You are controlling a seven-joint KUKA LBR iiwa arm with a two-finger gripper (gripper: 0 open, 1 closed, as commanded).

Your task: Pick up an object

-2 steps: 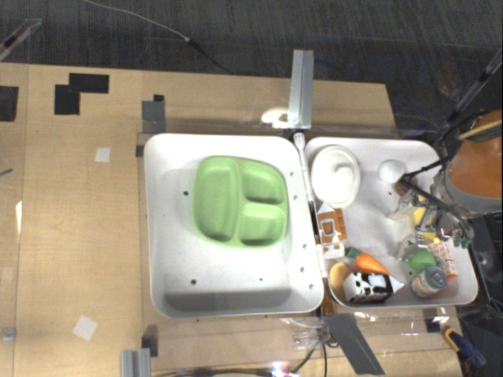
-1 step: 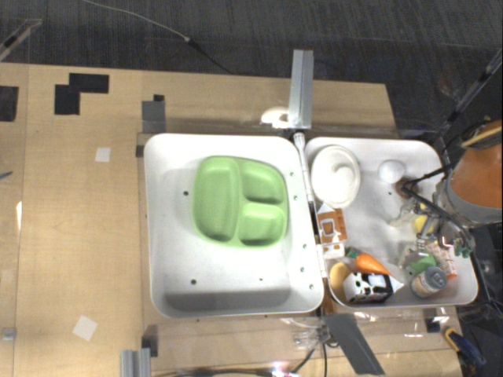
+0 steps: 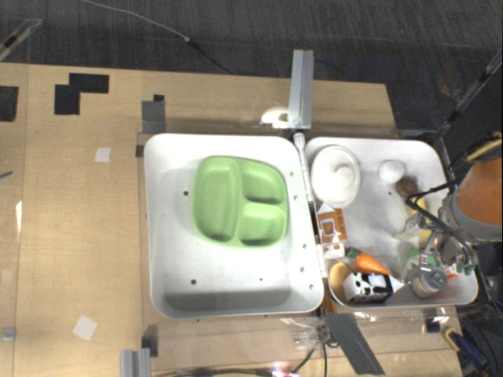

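Wooden worktop (image 3: 71,234) carries two white bins. At 3 o'clock, the jaws (image 3: 431,272) hang over the cluttered right bin (image 3: 377,149). Whether they grip anything cannot be told.

Lt wood bench (image 3: 71,234), dk carpet floor (image 3: 236,14)

Bright, even overhead light from my feed. White bins (image 3: 169,210) nearly blown out; soft shadow along their lower inner walls. Arm (image 3: 479,199), right of bins, blurred. Floor above bins dim.
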